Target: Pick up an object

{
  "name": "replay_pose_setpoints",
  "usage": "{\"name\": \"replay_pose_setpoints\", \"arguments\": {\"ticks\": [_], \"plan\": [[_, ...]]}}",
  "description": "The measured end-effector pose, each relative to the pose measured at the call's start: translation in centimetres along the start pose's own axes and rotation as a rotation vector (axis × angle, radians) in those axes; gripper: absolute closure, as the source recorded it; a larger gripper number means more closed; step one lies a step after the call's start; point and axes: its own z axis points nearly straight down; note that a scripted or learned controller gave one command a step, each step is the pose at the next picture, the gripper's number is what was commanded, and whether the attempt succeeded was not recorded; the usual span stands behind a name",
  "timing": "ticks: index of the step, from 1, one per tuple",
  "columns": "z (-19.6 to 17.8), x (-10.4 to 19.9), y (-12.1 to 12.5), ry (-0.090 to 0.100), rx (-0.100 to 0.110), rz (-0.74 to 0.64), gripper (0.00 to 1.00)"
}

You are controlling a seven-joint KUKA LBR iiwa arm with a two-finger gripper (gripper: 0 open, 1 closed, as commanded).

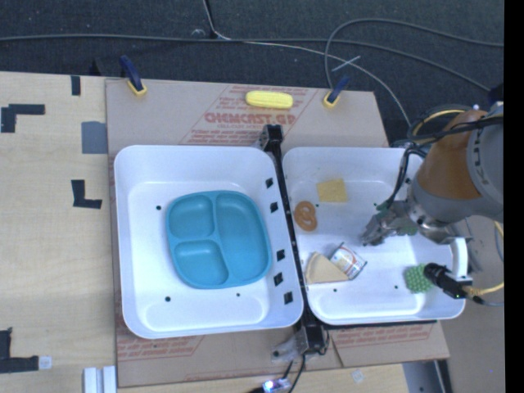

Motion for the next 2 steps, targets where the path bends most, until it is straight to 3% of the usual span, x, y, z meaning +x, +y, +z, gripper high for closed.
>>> {"name": "replay_pose_setpoints", "arguments": {"ticks": [2], "plan": [[-10.6, 0.3, -0.3, 0.004, 0.001, 0.0, 1.0]]}}
